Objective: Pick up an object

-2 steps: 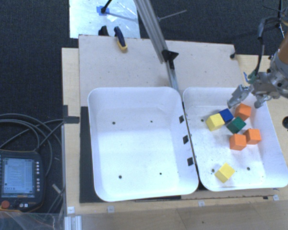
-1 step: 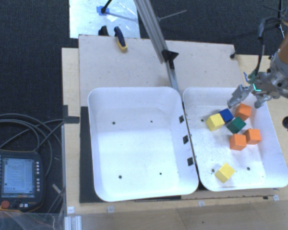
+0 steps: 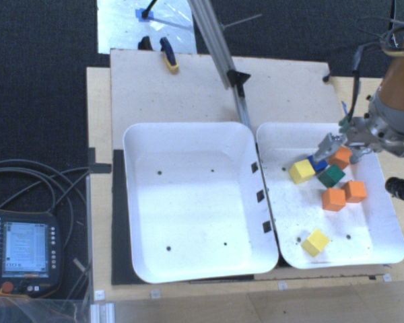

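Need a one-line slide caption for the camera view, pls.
KUKA arm's pincer lowered among coloured blocks in the right bin, beside a blue block and an orange block; left bin alongside.

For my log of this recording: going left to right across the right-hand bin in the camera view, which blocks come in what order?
Yellow block by the divider → lone yellow block near the front rim → green block → orange block → orange block beside it. The blue and orange blocks under the gripper overlap the others, so I left them out.

Two shallow white plastic bins sit side by side: the left bin beside the right bin, which holds small wooden blocks clustered toward its back.
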Robot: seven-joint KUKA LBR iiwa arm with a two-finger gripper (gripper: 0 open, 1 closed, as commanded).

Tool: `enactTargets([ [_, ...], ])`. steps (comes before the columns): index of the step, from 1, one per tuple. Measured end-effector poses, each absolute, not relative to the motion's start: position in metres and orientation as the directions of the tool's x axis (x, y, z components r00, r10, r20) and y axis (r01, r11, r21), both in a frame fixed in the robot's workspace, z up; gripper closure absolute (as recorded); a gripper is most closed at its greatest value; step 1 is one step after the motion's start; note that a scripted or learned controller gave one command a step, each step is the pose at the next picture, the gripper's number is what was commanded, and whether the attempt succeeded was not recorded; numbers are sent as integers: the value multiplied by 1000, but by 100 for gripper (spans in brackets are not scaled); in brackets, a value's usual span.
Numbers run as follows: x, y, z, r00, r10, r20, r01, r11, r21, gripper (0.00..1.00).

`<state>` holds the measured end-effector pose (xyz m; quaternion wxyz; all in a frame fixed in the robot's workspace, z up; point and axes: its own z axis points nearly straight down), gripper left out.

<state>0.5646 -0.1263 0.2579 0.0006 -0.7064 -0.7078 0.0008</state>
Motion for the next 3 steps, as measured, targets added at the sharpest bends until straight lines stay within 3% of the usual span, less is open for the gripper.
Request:
enactTargets([
  [2, 561, -140, 167, -1, 1000, 1, 1000, 1, -3, 0],
  [3, 563, -140, 181, -4, 1000, -1, 1000, 4, 5, 100],
])
